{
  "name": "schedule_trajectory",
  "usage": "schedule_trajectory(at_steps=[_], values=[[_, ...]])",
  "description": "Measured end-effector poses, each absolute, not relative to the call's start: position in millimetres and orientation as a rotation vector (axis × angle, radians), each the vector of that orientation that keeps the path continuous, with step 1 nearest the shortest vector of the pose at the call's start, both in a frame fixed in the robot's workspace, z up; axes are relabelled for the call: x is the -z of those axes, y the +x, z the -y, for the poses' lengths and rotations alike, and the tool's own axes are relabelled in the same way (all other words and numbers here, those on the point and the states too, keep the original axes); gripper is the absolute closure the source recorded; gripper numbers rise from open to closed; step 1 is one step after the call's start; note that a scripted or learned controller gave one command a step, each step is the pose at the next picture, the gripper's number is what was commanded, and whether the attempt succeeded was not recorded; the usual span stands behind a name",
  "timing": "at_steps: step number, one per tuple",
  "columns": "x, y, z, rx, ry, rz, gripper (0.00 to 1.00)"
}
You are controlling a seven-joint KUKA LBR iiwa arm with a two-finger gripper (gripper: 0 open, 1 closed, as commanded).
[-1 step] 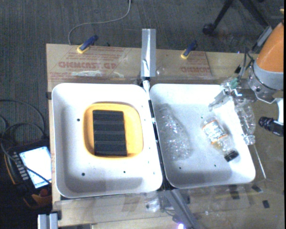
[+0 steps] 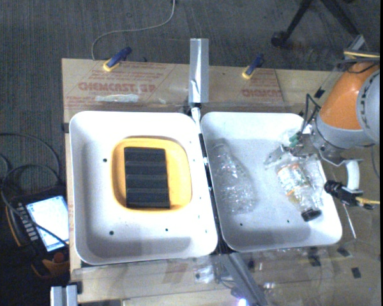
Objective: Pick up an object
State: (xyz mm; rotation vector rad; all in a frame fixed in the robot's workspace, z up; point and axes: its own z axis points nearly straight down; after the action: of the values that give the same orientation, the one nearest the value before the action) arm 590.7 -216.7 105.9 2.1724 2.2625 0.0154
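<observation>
Here, two clear plastic bottles lie in the right bin (image 2: 242, 234): one (image 2: 232, 178) near its left wall, another (image 2: 299, 185) with a dark cap by the right wall, beside the gripper (image 2: 292, 146). Likely light, slick, crushable; take the body crosswise. Left bin (image 2: 89, 222) holds a yellow tray with black insert (image 2: 150, 174).

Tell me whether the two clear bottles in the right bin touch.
Apart. The camera view shows bare white bin floor between the left bottle and the right bottle.
</observation>
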Motion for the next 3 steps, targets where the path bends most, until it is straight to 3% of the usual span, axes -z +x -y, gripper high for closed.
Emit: schedule_trajectory(at_steps=[1, 2, 3], values=[[-102.5, 576.3, 217.2, -0.030, 1.960, -2.410, 0.00], [-113.5, 540.9, 222.0, 0.000, 1.936, -2.474, 0.00], [-103.6, 549.6, 218.9, -0.010, 1.764, -2.556, 0.00]])
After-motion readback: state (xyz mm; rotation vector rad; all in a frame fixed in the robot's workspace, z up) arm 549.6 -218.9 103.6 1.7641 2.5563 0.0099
